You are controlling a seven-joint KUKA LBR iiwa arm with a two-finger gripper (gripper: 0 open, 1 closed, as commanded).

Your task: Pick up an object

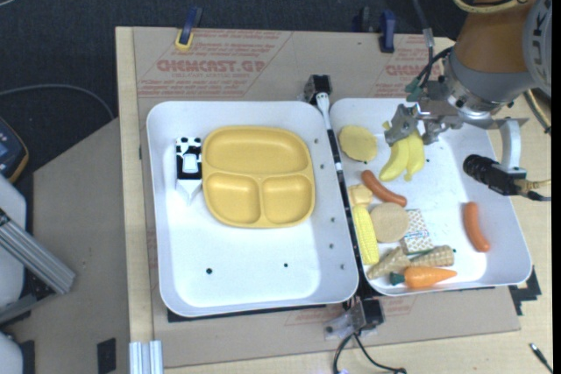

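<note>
My gripper hangs over the back of the right bin, right above the top end of a yellow banana bunch. Its two grey fingers stand apart, and nothing is held between them. Left of the bananas lies a pale yellow round piece. In front of them lies a red-orange sausage. Further forward are a corn cob, a tan round biscuit, a patterned cracker, a waffle cone and an orange carrot. A second sausage lies at the right.
The left bin holds a yellow divided plate and a small black-and-white item at its left side. The bins meet along a ridge. Clamps sit on the board's back edge.
</note>
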